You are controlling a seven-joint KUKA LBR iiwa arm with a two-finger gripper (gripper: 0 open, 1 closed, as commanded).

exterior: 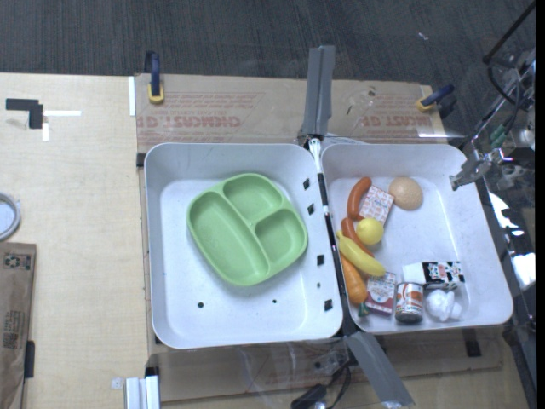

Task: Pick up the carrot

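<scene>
carrot (352, 284) partly under banana (361, 255) | right bin (485, 254) | jaws: cannot tell, arm cut off

A pale wooden bench (77, 228) carries two shallow white bins side by side, the left bin (162, 254) and the right bin (477, 228), their inner rims touching along a grey divider bar (320, 92). Behind them a sheet of brown cardboard (255, 109) lies flat, held by a blue-and-yellow clamp (153, 79) at its left end and another clamp (436, 100) at its right. A roll of tape (7, 218) and a brown paper bag (15, 313) rest at the bench's left edge.
</scene>
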